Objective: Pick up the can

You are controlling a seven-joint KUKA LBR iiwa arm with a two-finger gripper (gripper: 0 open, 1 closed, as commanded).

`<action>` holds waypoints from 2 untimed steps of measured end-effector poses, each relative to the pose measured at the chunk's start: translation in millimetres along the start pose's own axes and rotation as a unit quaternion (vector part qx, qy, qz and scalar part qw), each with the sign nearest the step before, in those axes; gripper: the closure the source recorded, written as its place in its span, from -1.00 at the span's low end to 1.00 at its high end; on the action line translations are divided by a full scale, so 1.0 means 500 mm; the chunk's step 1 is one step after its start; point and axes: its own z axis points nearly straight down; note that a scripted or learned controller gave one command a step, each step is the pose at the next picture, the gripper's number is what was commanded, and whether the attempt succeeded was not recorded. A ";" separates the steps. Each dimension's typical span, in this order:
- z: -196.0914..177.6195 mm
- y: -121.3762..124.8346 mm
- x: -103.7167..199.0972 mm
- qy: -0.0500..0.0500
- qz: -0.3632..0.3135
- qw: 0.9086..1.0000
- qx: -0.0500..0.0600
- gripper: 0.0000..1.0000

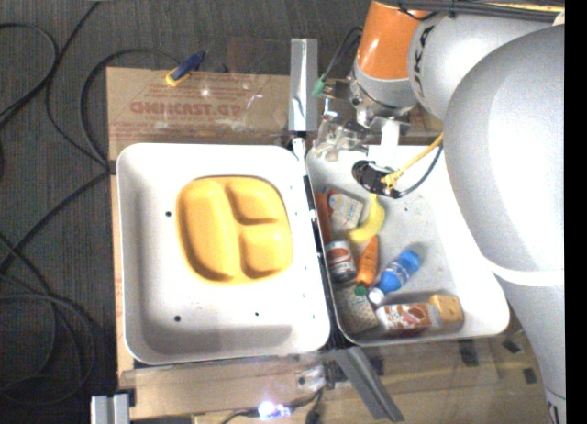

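- Can (340, 260) lies in the white bin on the view's right (477, 307), against that bin's left wall and about halfway down it, well apart from the gripper.
- Gripper (347, 138) hangs over the far left corner of that same bin, below the arm's orange band (394, 23); whether it is clenched or released cannot be told, and nothing is seen in its grasp.
- Nearest below the gripper are a pale packet (345, 204) and a narrow red item (324, 216) that runs along the bin's left wall.
- Banana (373, 218) curves just right of the packet.
- Orange carrot-shaped item (368, 262) lies just beside the can, on its right, below the banana.
- Clear bottle with a blue label (400, 271) lies tilted to the right of the carrot-shaped item.
- Bottle with a red label and a tan cap (417, 314) lies on its side along the near edge of the bin.
- Left bin (147, 321) of the 2 holds a yellow divided tray (237, 229) with 3 compartments.
- Cardboard sheet (183, 110) sits behind the left bin, with a small blue and yellow item (184, 67) at its far edge.
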 end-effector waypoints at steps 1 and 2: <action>-0.030 -0.078 0.105 0.000 0.068 0.998 0.001 1.00; -0.065 -0.203 0.190 -0.001 0.029 1.000 0.001 1.00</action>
